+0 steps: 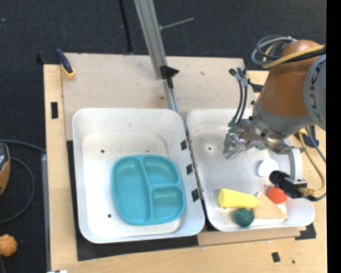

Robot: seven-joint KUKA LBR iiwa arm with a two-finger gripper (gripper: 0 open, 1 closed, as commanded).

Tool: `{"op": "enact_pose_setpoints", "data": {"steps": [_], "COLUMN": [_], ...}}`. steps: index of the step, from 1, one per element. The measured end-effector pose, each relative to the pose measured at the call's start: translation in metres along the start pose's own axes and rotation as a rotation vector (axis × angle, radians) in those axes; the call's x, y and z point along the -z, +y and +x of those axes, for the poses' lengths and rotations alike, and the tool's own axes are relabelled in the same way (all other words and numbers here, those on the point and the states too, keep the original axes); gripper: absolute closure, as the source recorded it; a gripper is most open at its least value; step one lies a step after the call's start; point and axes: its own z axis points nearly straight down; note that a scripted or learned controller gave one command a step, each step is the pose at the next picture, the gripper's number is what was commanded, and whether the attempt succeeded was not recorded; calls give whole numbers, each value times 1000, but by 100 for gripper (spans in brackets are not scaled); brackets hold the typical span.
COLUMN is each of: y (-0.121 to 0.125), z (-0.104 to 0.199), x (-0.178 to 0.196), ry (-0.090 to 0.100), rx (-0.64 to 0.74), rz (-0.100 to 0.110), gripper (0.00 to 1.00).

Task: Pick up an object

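The wooden bench (119,84) fills the middle of the frame, pale and matte, on a dark floor. On it, two shallow white bins sit side by side, rims touching at centre. The left bin (91,129) holds a turquoise divided plate (149,189), smooth plastic with three compartments, lying flat toward its lower right.

My arm (287,92), grey with an orange band, enters from the right and hangs over the right bin (207,129). My claw (234,145) sits over that bin's upper middle, above bare white floor; whether it is apart or together I cannot tell, and nothing shows between its tips.

The objects to pick lie below and right of the claw, clustered along the bin's lower edge. A yellow cone-like piece (237,198) lies on its side. A tan wedge (270,210) lies just right of it, against the lower rim. A small orange-red ball (277,195) sits above the wedge. A dark green ball (244,217) touches the yellow piece from below.

The bin's upper left stands open.
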Motion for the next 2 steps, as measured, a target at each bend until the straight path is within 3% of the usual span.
{"op": "enact_pose_setpoints", "data": {"steps": [2], "y": [-13], "z": [107], "x": [-18], "ry": [-1], "rx": [-1], "rz": [2], "gripper": [100]}}
